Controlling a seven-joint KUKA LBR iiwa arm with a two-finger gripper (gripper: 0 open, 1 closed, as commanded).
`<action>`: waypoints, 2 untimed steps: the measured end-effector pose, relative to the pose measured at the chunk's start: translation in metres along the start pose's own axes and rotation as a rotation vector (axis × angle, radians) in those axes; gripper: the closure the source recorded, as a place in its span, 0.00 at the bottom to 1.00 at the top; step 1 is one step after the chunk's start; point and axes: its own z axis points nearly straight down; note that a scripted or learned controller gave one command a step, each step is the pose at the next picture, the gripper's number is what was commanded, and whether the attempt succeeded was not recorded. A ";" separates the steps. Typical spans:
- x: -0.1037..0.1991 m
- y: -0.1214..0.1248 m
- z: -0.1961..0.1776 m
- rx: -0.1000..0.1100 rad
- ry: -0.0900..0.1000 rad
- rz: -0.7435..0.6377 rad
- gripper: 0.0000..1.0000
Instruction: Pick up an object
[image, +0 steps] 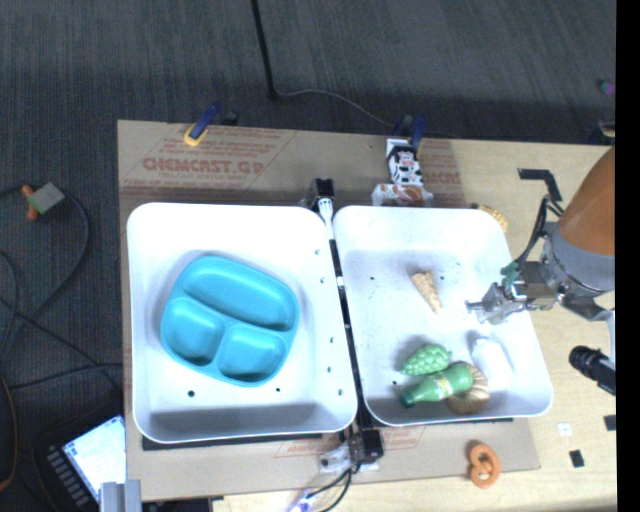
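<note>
Looking down from the fixed camera view, the right-hand bin (440, 225) serves as the landmark. The gripper (492, 304) sits over that bin's right rim, roughly midway along it, and nothing can be seen between its fingertips. Whether it is spread or pinched together I cannot tell; the metal parts blur into the white wall.

Inside the bin, a small tan wedge (428, 288) lies alone near the middle of the floor, apart from everything else. In the bin's near right corner a cluster is packed together: green grapes (425, 359), a green bottle-shaped toy (440, 385) just beside and below them, and a brown piece (470, 395) touching the bottle's end. A pale white object (490, 357) lies against the right wall, just above that cluster and nearest the gripper.

The neighbouring bin to the left holds a blue divided tray (232, 318), well apart from the arm.

The risks, as I judge them:
- The white object is close to the wall, so a descent there could land a finger on the rim or slope and push the piece aside instead of closing round it.
- In the corner cluster, the fingers may straddle two toys at once, or nudge one out while closing.
- The rounded grapes and bottle could squirt out of a shallow pinch.
- The tan wedge is low and thin, so a grasp could close above it.
</note>
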 end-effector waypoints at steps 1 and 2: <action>0.058 -0.016 0.001 0.000 0.002 -0.002 1.00; 0.094 0.018 0.013 0.001 0.002 -0.002 1.00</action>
